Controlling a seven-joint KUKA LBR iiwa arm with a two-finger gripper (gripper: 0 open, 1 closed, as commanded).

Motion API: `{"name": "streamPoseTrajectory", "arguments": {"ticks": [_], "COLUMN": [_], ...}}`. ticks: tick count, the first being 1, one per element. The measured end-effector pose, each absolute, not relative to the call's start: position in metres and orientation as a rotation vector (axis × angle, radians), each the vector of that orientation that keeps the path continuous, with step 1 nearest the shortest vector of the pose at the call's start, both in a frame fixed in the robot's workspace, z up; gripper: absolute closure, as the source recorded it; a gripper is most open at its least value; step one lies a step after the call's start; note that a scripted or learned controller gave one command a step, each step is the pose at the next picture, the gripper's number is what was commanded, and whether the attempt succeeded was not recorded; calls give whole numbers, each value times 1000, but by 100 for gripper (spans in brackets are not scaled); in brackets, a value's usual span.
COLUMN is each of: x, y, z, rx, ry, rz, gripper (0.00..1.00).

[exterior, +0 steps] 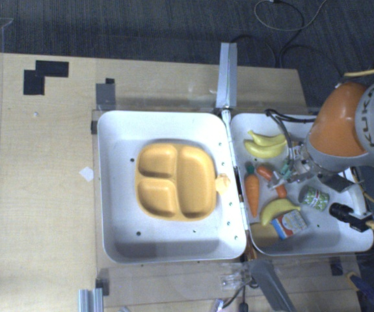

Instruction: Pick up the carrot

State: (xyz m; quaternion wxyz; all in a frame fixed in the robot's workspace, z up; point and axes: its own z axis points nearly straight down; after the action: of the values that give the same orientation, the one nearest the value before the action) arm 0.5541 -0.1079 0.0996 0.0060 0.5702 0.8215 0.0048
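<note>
The carrot (252, 194) lies lengthwise by the left wall of the right bin (343, 239), orange with its narrow end pointing toward the front. My gripper (287, 174) hangs over the middle of that bin, a short way right of the carrot and apart from it. Below the gripper a small red-orange piece (281, 190) peeks out. The arm's grey body and orange band (339, 129) cover the bin's back right part.
Around the carrot lie a yellow banana bunch (267, 145), a small red vegetable (265, 172), a second banana (278, 208), a green can (315, 198) and a small carton (289, 225). The left bin (118, 239) holds a yellow divided plate (177, 179).
</note>
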Motion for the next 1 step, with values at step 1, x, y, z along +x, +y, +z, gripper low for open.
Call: {"name": "streamPoseTrajectory", "arguments": {"ticks": [1], "x": [598], "y": [-42], "z": [183], "rx": [2398], "ry": [2030], "rz": [-2], "gripper": [100]}}
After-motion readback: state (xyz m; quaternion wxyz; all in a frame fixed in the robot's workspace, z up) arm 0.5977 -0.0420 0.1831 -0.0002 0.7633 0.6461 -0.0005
